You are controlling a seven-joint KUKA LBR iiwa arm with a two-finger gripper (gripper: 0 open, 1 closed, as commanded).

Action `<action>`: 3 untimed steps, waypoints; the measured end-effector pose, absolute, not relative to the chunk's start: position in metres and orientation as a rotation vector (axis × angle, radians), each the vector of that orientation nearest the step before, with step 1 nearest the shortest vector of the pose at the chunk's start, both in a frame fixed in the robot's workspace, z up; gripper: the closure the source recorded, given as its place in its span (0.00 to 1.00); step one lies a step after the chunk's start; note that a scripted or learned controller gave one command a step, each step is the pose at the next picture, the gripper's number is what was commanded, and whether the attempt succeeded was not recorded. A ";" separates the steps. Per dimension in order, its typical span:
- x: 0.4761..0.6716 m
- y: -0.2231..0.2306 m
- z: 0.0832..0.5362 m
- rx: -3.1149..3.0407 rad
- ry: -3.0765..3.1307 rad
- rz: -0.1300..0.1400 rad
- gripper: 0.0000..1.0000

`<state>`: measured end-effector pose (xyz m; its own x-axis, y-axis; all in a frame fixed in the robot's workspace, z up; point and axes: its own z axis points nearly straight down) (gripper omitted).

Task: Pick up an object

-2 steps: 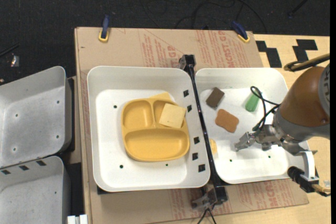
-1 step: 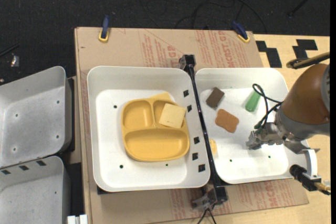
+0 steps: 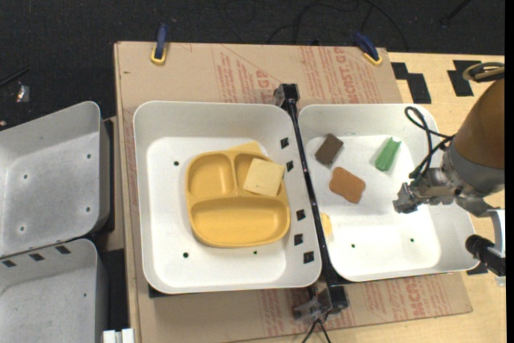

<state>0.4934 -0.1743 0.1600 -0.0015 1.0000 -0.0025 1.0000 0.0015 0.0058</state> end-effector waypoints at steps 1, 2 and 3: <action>0.504 -0.172 0.209 2.215 2.221 0.004 1.00; 0.506 -0.173 0.262 2.213 2.221 0.004 1.00; 0.510 -0.128 0.261 2.214 2.230 0.002 1.00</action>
